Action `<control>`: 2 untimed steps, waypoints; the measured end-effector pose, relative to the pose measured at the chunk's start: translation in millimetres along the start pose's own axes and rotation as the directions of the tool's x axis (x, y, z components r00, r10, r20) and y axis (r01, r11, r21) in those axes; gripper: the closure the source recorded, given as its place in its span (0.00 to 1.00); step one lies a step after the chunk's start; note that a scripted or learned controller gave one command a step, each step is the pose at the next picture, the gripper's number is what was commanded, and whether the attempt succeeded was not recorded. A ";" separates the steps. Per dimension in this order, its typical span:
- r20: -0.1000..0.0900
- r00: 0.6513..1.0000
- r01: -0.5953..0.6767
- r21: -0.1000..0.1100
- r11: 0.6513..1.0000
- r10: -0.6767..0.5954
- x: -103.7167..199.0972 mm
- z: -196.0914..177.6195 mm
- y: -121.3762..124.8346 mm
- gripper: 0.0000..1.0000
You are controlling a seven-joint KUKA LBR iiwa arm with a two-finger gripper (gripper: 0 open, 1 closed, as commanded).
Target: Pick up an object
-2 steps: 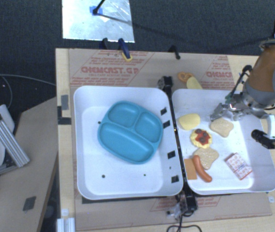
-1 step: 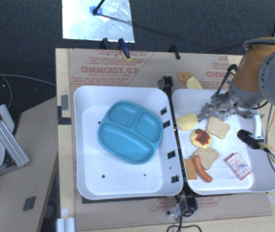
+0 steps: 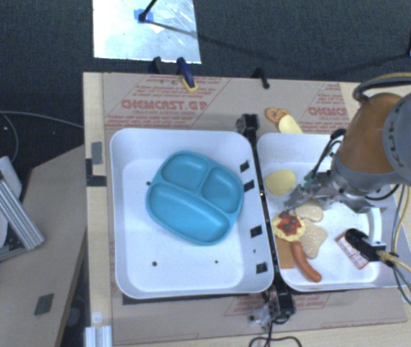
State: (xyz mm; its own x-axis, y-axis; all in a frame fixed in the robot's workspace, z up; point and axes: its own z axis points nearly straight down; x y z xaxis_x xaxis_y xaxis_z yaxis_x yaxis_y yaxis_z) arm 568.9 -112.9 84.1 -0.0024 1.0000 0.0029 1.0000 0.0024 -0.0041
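The right bin (image 3: 285, 144) holds several toy foods. A yellow lump (image 3: 279, 181) lies near its left wall. Below it sit a red and yellow pizza-like piece (image 3: 289, 227), a beige round piece (image 3: 311, 212), a second beige piece (image 3: 313, 240), a red sausage (image 3: 304, 264) and a red and white packet (image 3: 353, 249). My gripper (image 3: 299, 198) hangs low over the bin's middle, between the yellow lump and the beige round piece. Nothing shows plainly in its grasp.
In the left bin (image 3: 129, 266) lies a blue divided plate (image 3: 195, 196). A yellow piece (image 3: 290, 125) and an orange piece (image 3: 274, 114) lie on the cardboard behind the right bin. The arm's orange band (image 3: 365, 139) covers that bin's right side.
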 end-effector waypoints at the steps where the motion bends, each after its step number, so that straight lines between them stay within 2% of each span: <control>1: 0.003 1.000 0.000 -0.009 1.000 0.000 -2.3 -11.6 3.6 1.00; 2: 0.001 1.000 0.009 -0.014 1.000 -0.009 70.0 -106.0 0.6 1.00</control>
